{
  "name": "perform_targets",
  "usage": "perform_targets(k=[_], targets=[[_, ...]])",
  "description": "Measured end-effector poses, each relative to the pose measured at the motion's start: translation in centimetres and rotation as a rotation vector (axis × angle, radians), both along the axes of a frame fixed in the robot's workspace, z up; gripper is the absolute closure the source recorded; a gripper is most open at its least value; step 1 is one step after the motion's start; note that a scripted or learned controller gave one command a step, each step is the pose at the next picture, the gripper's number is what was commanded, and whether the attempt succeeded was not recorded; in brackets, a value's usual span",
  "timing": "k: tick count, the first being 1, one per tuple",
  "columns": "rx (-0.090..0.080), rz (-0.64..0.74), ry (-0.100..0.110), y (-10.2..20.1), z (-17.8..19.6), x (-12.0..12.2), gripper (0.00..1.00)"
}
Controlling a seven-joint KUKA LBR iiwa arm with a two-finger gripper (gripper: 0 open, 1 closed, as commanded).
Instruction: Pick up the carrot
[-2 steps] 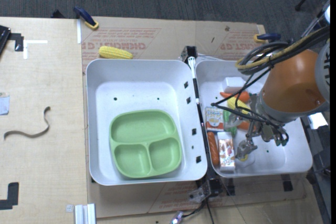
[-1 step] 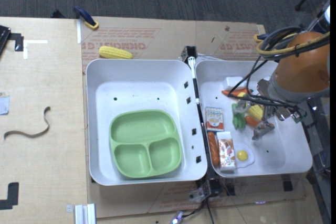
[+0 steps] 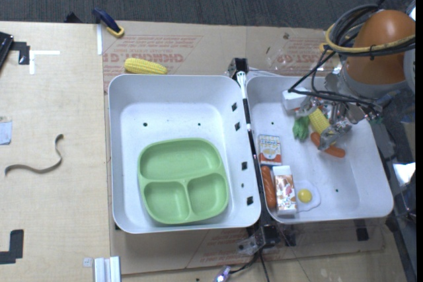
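The carrot, orange with a green leafy top, lies in the right bin near its far right side. My gripper is down over the carrot's middle, hiding part of it, so the orange shows on either side of the gripper. A yellow corn piece lies right beside the leafy top, under the wrist. Cables and the wrist hide the contact.
The right bin also holds a small snack box, a sausage, a carton and a fried egg near its front left. A green divided plate sits in the left bin. A corn cob lies behind the bins.
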State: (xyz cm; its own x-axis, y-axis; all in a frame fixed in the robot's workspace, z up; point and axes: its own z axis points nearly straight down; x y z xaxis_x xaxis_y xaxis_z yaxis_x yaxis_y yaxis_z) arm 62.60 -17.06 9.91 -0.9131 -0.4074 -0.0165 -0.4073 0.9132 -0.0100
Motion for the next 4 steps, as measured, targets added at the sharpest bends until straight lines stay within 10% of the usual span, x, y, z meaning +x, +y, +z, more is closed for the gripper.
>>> perform_targets(k=[1,2,3,4], targets=[[0.001,0.065,0.005,3.1,-0.1,-9.6,0.0],[-0.003,0.113,0.002,-3.2,-0.1,-12.1,0.0],[0.002,0.261,0.017,3.3,-0.7,-13.2,0.0],[-0.002,0.432,0.011,-4.6,0.0,-5.3,0.0]])
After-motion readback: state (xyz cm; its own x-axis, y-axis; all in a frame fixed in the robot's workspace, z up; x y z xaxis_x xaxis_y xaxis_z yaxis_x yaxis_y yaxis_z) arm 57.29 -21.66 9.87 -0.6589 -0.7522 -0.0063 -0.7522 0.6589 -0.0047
